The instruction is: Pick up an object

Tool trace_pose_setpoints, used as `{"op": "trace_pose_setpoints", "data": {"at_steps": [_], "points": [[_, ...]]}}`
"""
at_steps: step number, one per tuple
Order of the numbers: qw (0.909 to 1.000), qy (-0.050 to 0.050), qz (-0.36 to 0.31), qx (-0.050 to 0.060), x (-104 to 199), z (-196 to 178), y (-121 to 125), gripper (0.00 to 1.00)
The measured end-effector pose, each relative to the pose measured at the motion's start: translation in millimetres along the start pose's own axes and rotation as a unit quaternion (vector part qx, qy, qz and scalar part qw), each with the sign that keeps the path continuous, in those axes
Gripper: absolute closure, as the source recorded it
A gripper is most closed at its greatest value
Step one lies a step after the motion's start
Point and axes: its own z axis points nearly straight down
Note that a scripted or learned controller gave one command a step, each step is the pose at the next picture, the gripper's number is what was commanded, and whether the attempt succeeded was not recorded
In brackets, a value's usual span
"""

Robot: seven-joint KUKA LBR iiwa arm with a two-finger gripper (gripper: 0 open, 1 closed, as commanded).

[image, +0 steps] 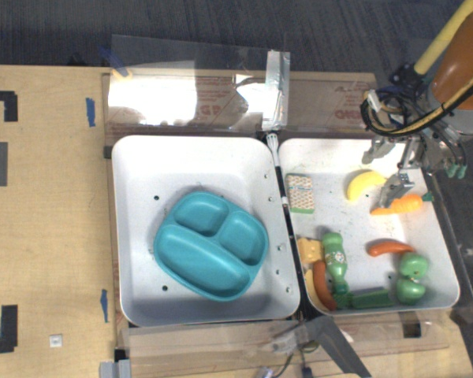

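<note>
My gripper (396,181) hangs over the upper right part of the right bin (331,160), below the grey wrist with its black cables. Just under it lies an orange carrot (404,205). A yellow lemon-like piece (364,184) sits to its left. Nothing shows between the gripper and these toys that tells me whether it holds one.
The right bin also holds a red-orange pepper (389,248), two green apples (412,267), a green cucumber (370,298), a green bottle (333,255), a brown sausage (322,283), a yellow piece (307,250) and a striped packet (299,193). A teal divided plate (211,244) lies in the left bin (134,172).
</note>
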Motion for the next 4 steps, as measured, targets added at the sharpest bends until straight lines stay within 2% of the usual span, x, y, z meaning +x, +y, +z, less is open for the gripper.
{"op": "trace_pose_setpoints", "data": {"at_steps": [1,2,3,4], "points": [[1.0,-0.002,-0.008,0.001,10.4,136.3,-18.6,0.0],[0.9999,-0.002,0.015,0.001,44.5,144.7,-46.8,0.0],[0.9999,-0.01,0.014,0.003,39.5,130.5,-46.4,1.0],[0.9999,-0.009,0.014,0.003,39.9,131.5,-45.9,0.0]]}}
